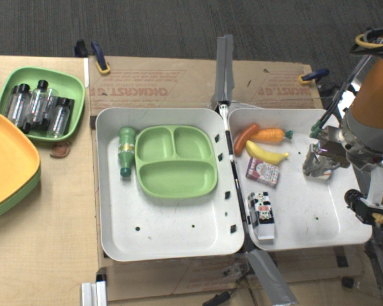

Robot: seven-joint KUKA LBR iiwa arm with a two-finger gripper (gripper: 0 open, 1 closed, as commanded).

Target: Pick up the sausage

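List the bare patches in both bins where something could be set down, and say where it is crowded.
Left bin: bare floor along the near side, below the green tray. Right bin: bare floor in the middle and near side, between the milk carton and the gripper. Crowded: the right bin's far left corner, where the sausage, carrot, banana and small box cluster.

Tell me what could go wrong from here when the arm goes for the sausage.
The sausage lies against the carrot and just above the banana, so the hand might catch or push those instead. It also sits close to the right bin's left wall, which could crowd the approach. The hand is well to the right of it, so a long reach remains.
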